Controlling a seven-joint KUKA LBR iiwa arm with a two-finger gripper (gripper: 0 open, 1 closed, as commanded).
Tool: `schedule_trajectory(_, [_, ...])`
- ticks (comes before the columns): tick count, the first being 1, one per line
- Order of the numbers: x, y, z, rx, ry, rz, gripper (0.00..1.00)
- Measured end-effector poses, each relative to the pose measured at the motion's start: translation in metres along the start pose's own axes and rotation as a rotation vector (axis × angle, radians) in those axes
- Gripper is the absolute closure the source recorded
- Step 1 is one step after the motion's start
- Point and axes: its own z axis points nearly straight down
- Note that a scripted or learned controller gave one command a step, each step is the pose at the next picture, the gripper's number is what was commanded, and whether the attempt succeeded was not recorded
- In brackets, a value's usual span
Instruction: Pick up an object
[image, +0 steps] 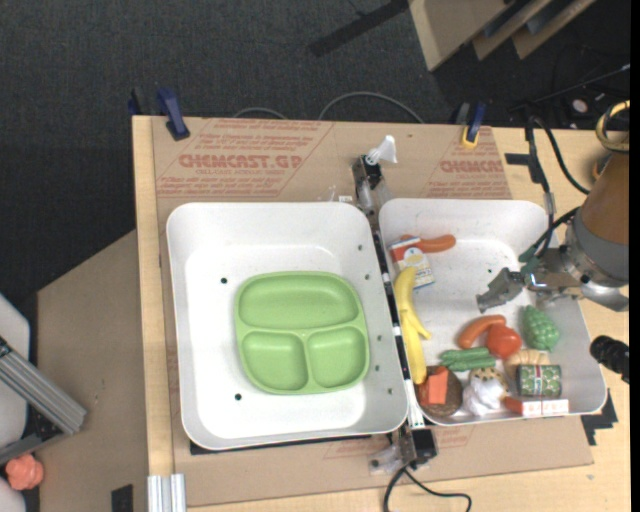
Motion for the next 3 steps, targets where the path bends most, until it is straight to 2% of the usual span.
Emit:
schedule_trajectory(1, [0.026, 0.009, 0.106, 0.007, 0.003, -0.002, 0.00])
schedule_trajectory(2, [0.022, -0.008, 0.132, 0.004, 0.002, 0.001, 0.00])
schedule_trajectory(3, [0.022, -0.006, 0.120, -0.003, -0.002, 0.002, 1.00])
